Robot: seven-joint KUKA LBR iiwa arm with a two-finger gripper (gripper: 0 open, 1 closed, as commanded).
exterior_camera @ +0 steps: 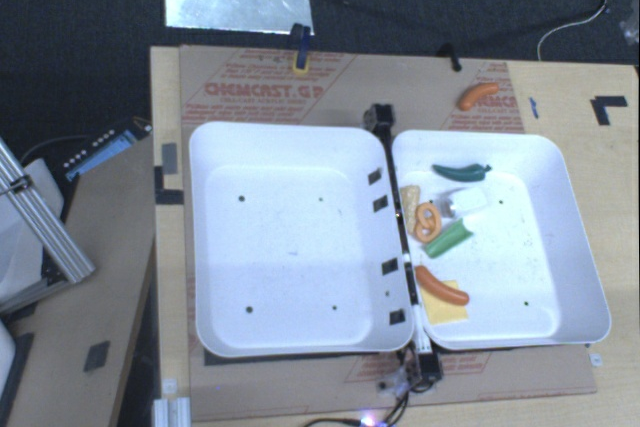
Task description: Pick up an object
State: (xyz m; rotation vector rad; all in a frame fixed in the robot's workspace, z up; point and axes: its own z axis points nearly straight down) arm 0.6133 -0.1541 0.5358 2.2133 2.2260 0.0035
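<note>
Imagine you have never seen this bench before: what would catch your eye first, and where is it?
The bright cluster of toy food in the right bin stands out first: a dark green pepper, a pretzel, a green pod, and a sausage lying on a yellow slice, all crowded toward the divider. Next comes a stray orange sausage outside the bins, on the board beyond the right bin.

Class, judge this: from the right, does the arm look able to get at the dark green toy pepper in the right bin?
Probably yes: the dark green toy pepper lies alone near the right white bin's far wall, nothing on top, open floor to its right.
</note>
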